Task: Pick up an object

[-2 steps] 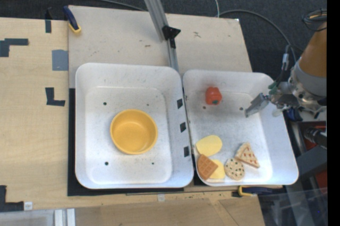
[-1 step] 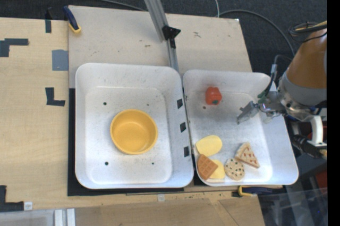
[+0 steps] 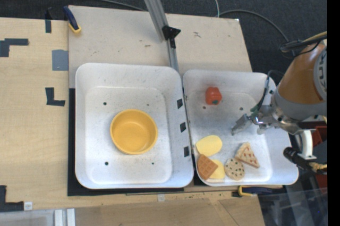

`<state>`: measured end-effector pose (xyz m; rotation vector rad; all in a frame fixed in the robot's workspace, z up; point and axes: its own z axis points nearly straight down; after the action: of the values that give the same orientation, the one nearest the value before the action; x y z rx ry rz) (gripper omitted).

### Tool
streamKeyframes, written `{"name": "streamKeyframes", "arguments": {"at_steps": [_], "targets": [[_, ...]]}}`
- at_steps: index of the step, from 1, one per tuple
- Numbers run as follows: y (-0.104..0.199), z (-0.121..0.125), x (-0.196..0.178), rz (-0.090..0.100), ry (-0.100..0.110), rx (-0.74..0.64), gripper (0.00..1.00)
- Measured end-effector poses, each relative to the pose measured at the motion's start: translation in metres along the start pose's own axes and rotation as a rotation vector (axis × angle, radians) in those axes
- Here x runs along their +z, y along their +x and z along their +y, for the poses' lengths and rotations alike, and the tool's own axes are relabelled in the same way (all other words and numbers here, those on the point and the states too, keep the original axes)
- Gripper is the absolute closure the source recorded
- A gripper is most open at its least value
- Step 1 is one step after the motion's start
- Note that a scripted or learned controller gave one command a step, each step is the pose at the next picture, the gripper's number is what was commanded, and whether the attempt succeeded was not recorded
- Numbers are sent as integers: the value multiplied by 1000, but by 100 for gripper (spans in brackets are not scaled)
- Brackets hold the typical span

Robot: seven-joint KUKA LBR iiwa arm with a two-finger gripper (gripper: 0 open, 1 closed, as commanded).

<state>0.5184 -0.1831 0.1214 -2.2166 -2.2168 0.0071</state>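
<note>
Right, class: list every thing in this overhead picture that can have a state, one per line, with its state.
Round yellow plastic bowl: upright in left white bin.
Small red toy: lying apart in right white bin.
Pale yellow oval piece: flat.
Brown waffle piece: flat.
Spotted cookie: flat.
Triangular pizza slice: flat.
Two-finger gripper: holds nothing.

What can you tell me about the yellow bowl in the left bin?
The yellow bowl is round, plain, and looks like smooth plastic, with a deeper orange-yellow rim and a paler inside. It stands upright, mouth up, with nothing in it. It sits near the middle of the left bin, a little toward the near edge, resting on the bin's floor. Nothing else touches it, and the pincer is off over the other bin.
</note>
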Motion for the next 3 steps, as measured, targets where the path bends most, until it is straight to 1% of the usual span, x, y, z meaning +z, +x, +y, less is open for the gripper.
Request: {"name": "streamKeyframes", "arguments": {"at_steps": [1,2,3], "targets": [[1,2,-13,0,-4,-2,100],[-4,-3,-73,-3,-12,-1,100],[6,0,-122,-3,-13,-3,100]]}}
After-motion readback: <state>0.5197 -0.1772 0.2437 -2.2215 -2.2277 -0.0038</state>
